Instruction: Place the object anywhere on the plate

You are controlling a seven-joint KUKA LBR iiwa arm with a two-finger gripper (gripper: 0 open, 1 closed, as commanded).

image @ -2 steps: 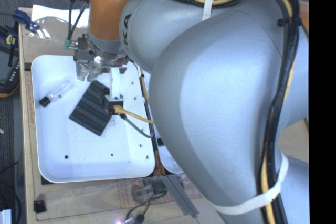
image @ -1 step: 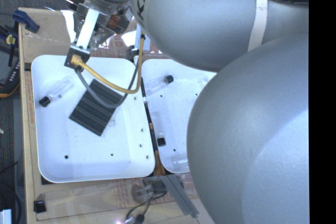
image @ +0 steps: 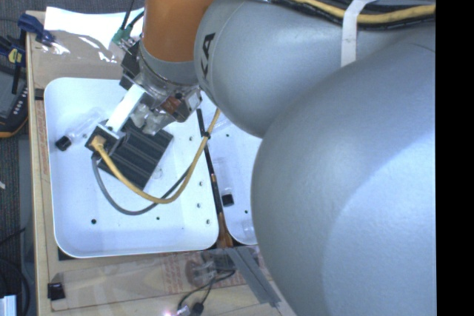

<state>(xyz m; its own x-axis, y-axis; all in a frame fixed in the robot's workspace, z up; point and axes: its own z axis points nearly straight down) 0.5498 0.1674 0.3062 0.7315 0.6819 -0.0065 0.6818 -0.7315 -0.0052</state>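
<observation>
One gripper (image: 122, 152), a black ribbed block under the orange-banded wrist, hangs low over the middle of the left bin (image: 81, 233), slanting down and to the view's left. Its body hides the tips from above, so whether it is open or closed, or has hold of anything, cannot be told. Just beyond its lower end, towards the bin's left wall, lies a small dark object (image: 63, 142), apart from the gripper and resting on the white floor. It looks stubby and blocky, too small to give a clear long axis. It is probably the task's thing, so the coming move would be a short shift to the view's left. A yellow cable (image: 178, 181) loops beneath the gripper. The grey arm (image: 333, 122) covers most of the right bin (image: 241, 226).
</observation>
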